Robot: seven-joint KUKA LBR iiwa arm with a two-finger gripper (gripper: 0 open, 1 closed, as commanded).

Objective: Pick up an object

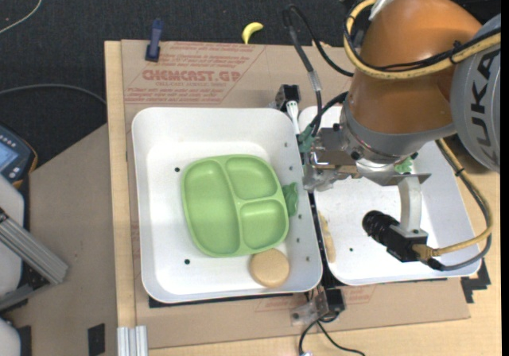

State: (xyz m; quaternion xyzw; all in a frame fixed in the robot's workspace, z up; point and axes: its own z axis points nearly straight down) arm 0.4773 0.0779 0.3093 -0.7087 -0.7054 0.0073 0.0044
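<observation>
From above, the arm [413, 68] hangs low over the seam between the two bins, apparently reaching for a pick; whether its gripper is spread or pressed together I cannot tell. The likeliest target, a green divided plate [235, 205], lies flat in the left bin [155, 187], its long axis running upper-left to lower-right, with a tan round cookie [270, 268] touching its lower edge, so the next move calls for lining up on its near rim.

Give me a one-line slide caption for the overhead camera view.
KUKA arm reaches over the right bin; a green divided tray and tan round object sit in the left bin.
</observation>
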